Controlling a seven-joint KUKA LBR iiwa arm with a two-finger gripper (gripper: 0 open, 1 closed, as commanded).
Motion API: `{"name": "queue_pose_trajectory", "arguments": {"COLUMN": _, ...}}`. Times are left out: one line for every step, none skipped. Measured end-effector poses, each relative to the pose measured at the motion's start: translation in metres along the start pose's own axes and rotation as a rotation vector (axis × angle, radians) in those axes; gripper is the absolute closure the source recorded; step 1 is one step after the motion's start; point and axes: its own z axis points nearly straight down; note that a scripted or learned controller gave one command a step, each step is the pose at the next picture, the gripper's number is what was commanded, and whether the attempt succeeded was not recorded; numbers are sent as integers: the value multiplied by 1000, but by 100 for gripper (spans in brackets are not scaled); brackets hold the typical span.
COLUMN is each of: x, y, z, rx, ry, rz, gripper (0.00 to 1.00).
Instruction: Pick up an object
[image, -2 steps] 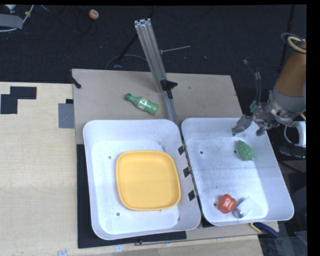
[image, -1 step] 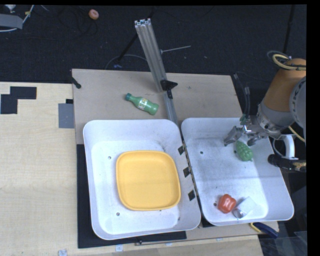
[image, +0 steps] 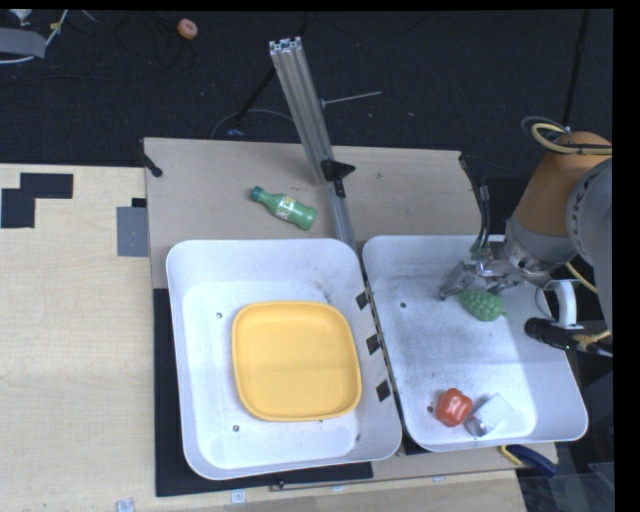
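The arm is reaching into the right bin (image: 560, 400) from the right, and its pincer (image: 478, 285) is hanging low at the bin's far side, right at a green bumpy toy (image: 484, 304). Whether the pincer is spread or pinching the toy, I cannot tell. This looks like the grasp step; next it needs a firm grip, then a straight lift. A red toy (image: 452, 405) is lying near the bin's front edge.

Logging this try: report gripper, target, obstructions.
Gripper low in right bin, at green object; grasp unconfirmed. Red object apart, near front. Nothing blocking.
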Motion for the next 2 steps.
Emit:
{"name": "queue_pose_trajectory", "arguments": {"x": 0, "y": 1, "z": -12, "rx": -2, "ry": -1, "rz": -1, "gripper": 100}}
{"name": "queue_pose_trajectory", "arguments": {"x": -5, "y": -1, "z": -74, "rx": -8, "ry": -2, "rz": 3, "gripper": 100}}
